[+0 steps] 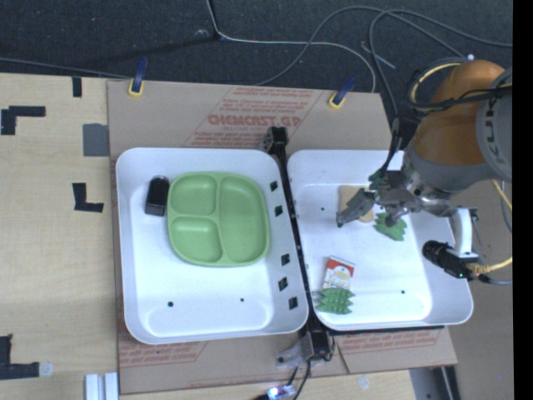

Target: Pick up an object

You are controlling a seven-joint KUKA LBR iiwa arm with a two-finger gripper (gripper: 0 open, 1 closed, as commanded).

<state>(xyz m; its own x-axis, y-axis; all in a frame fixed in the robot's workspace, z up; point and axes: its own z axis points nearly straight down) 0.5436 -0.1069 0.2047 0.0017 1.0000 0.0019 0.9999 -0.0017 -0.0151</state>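
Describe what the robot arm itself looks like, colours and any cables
The arm is bulky and rounded, grey with a broad orange band above the wrist. Its end effector is dark grey metal. A black cylindrical part juts out low beside it, and thin yellowish cables loop around.

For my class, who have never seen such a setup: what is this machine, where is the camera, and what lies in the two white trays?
One camera looks down at a slant on a bench. The grey and orange machine on the right is a robot arm; its claw reaches into the right bin. That bin holds a green toy beside the claw, a tan piece, a small orange and white packet and a green leafy toy. The left bin holds a green divided plate and a small black object. Whether the claw grips anything is unclear.
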